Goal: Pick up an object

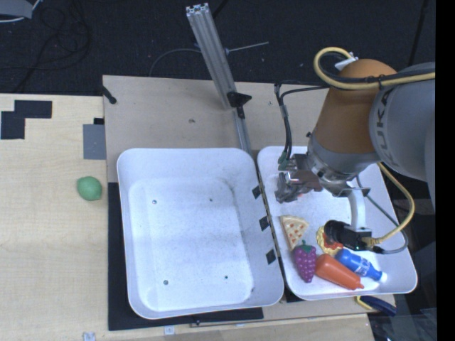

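Closest to the camera, the right bin has a little heap of toy food piled at its 6 o'clock end. There's an orange carrot lying tilted, with a blue bottle touching it at about its 1 o'clock. A bunch of purple grapes sits just beside the carrot at 9 o'clock. Go up to 12 o'clock from the grapes and you hit a pizza slice, with a red and yellow thing near it at 3 o'clock, partly hidden so no idea what it is.

The gripper is over the same bin at roughly its 10 o'clock, with the pizza slice at 6 o'clock from it and clearly apart. Honestly can't tell if it's spread or pressed together, and I see nothing in it.

The left bin sits next door at 9 o'clock. Further out at 9 o'clock, a green ball lies on the wooden bench, well apart from both bins.
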`<state>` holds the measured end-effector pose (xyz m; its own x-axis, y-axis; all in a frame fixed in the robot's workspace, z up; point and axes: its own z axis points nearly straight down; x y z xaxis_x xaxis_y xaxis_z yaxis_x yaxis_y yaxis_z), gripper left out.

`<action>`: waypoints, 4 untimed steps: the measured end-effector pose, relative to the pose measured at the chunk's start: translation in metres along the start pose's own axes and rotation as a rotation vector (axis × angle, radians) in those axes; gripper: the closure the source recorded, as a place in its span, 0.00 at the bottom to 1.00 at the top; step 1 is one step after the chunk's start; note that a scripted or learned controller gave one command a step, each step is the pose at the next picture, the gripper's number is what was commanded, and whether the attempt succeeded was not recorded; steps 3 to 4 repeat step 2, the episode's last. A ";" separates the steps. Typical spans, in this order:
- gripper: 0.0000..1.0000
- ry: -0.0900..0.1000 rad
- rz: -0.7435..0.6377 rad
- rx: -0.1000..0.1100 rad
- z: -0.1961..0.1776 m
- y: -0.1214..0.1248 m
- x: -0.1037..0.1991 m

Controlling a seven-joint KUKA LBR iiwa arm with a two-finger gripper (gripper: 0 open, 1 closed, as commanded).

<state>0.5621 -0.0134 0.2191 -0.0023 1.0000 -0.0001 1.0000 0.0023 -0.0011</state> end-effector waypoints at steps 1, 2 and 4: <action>1.00 0.001 0.000 -0.001 -0.006 0.000 0.044; 1.00 0.001 -0.001 0.000 -0.011 -0.021 0.091; 1.00 0.001 -0.001 0.000 -0.011 -0.021 0.091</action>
